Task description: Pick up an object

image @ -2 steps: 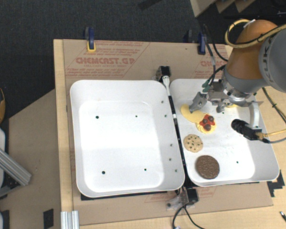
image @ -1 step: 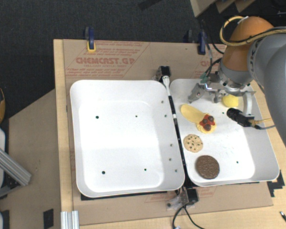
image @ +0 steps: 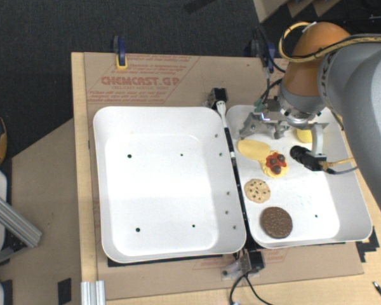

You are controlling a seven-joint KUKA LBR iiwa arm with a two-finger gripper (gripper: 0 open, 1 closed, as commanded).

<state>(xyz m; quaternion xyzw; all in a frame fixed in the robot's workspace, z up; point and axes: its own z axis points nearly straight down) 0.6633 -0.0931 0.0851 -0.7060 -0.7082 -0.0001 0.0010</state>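
— Asking about the step in hand.

— Judging it as the reach before any grasp: showing the claw [image: 265, 124] hovering low over the far end of the right bin [image: 343, 234], with nothing visibly caught in it. Being unable to tell whether apart or together from this slanted overhead angle.

— Asking where the likely target is lying.

— Seeing a pale yellow oval piece [image: 254, 148] just beside the claw, on its camera-facing side, closest of all. Seeing a yellow piece with red topping [image: 275, 164] a little past that, then a chip cookie [image: 257, 190] and a dark brown cookie [image: 276, 222] well apart from the claw, toward the near rim.

— Asking what the next move is calling for.

— Probably needing a short shift over the oval piece, a straight drop around it, and a firm closing before lifting. Risking a slip on so smooth and rounded a shape.

— Asking about anything hidden.

— Noticing another yellow piece [image: 303, 135] on the arm side of the claw, partly covered by the wrist, shape unclear. Finding the claw's lower end blending into the white bin floor.
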